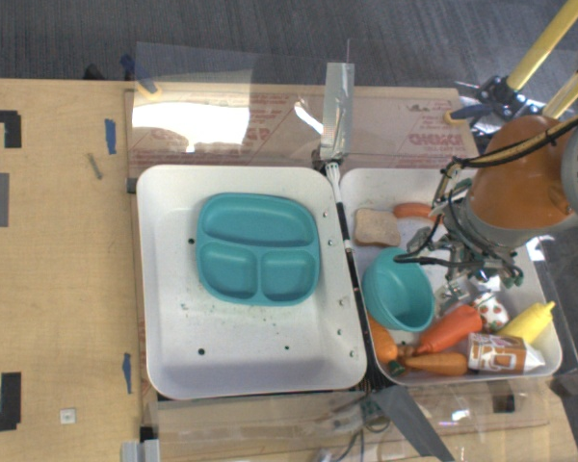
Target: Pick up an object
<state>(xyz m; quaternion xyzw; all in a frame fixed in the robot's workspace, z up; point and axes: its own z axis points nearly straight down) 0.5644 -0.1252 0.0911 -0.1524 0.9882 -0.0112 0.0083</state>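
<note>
**Ana:** Two white bins are sitting side by side on the bench, and the left bin [173, 354] is carrying a teal divided plate [258, 248] right in its middle. Light brown board [48, 287] is stretching off toward nine o'clock, black corner marks and bits of blue tape showing on it.

**Ben:** And at twelve o'clock, dark grey carpet [222, 8] is running across the top, with a glossy clear sheet [202, 123] catching glare behind the bins.

**Ana:** The right bin [549, 359] is looking crowded. A teal bowl [399, 292] is lying at its nine o'clock side, a tan bread slice [377, 226] at eleven, a small orange sausage-like piece [411, 211] just beside that.

**Ben:** Down at six o'clock, carrots [448, 330] are piling up, a labelled bottle [496, 352] is lying flat, and a yellow squeeze bottle [528, 322] is resting at four.

**Ana:** The gripper [472, 272] is hanging over the bin's centre, just at three o'clock of the bowl, the orange band [520, 176] bulging above it.

**Ben:** Are its jaws closed?

**Ana:** Cannot tell; cables and metal are blurring together down there.
</note>
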